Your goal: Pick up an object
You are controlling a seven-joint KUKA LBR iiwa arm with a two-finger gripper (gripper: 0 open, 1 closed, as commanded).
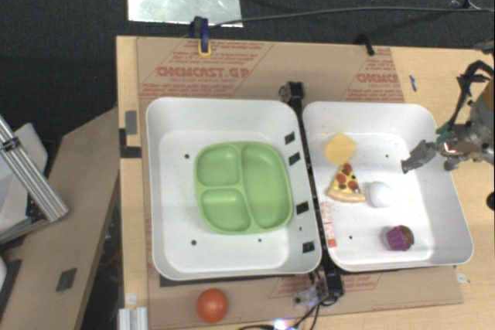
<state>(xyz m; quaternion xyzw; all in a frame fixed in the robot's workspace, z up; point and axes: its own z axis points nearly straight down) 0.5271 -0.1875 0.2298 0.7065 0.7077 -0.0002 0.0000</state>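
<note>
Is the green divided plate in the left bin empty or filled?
Empty: all three compartments of the green divided plate show bare green, with nothing lying in them.

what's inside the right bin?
In the right bin: a yellow piece, a pizza slice, a white ball and a purple object. The gripper hangs over its right side, covering some floor.

One fixed camera looks down at a slant from above the desk (232, 62), fairly far off; both white bins (166, 120) lie mid-frame; the arm (472, 139) enters at 3 o'clock.
</note>
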